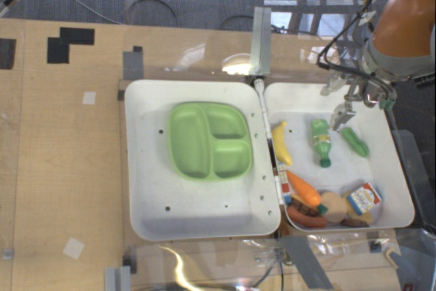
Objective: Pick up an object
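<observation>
Hovering gripper [346,114] above right bin [402,174], green bottle [321,140] beside

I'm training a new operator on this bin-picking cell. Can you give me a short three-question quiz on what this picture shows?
1. True or false: the green divided tray lies in the right bin.
2. Which item lies closest to the divider between the bins: (a) the banana, (b) the green bottle, (c) the small carton?
3. Fill in: the tool hovers over the ___ bin.

Key:
1. False; it lies in the left bin.
2. (a) the banana.
3. Right, near the green bottle and the green pepper-like item, with nothing seen between its fingers.
</observation>
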### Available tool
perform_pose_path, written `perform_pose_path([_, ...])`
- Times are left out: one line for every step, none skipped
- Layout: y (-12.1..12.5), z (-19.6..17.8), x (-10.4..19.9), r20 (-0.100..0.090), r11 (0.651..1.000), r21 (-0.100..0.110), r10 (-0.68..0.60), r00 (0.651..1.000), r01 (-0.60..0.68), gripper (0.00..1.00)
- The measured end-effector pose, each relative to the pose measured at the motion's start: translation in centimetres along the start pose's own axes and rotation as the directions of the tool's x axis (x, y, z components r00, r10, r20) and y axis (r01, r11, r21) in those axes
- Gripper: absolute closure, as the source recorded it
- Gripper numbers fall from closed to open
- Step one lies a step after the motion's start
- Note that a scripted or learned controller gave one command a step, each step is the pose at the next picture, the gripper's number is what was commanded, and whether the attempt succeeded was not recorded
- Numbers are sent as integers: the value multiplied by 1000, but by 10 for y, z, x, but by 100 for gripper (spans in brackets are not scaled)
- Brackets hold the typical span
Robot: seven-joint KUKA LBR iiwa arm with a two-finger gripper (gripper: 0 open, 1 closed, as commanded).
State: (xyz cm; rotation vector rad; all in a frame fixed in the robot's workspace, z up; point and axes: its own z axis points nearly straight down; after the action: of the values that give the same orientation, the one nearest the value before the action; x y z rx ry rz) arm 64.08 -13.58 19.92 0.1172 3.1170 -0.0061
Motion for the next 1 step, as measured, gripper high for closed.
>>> perform_pose_path([22,108,6,-4,994,-4,-111,994,111,0])
